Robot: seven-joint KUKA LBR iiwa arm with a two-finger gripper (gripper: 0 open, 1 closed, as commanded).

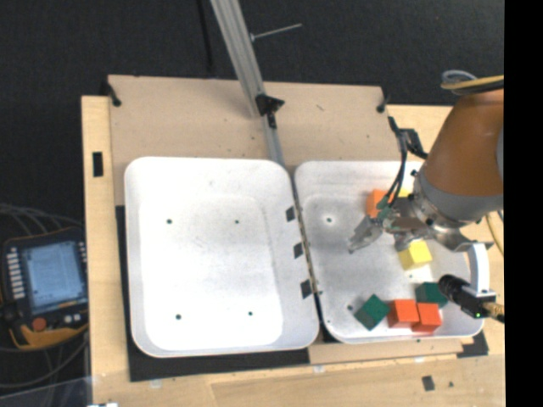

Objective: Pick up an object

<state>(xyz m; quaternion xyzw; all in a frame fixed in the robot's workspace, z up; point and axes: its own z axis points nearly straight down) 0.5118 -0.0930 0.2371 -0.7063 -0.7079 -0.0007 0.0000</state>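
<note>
Camera view: the arm (462, 155) hides part of an orange block (376, 202) (hand (366, 234) grip: cannot tell).

Right bin (327, 320) holds small blocks: one orange (376, 202) near the arm, one yellow (415, 254), two green (370, 311) (431, 293), two orange (403, 313) (428, 315) touching.

The arm (465, 155) is a fat rounded tube, orange above and grey at the wrist. Thin black and yellow cables run along its left side. A small metal claw (366, 231) juts out, and a white bracket with a black part sits near its right.
</note>
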